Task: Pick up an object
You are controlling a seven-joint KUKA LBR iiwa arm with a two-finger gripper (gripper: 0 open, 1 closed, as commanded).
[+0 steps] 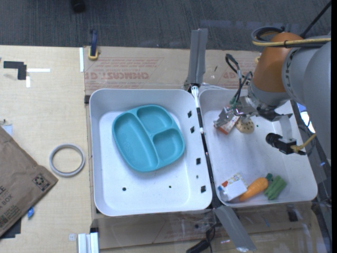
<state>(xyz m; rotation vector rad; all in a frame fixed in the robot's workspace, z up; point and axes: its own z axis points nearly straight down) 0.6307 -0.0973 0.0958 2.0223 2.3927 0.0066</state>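
The tool [230,121] hangs low in the right bin [297,194]; whether its fingers grip anything cannot be told. A tan perforated object [245,124] lies just beside it; a toy carrot [253,188] sits nearer the camera.

bench [47,104]: 2 white bins [100,141], tape ring [67,159], cardboard box [18,181].

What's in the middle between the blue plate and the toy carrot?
In the camera view, between the blue plate and the toy carrot run the two bins' touching walls, then a small white box lying right beside the carrot.
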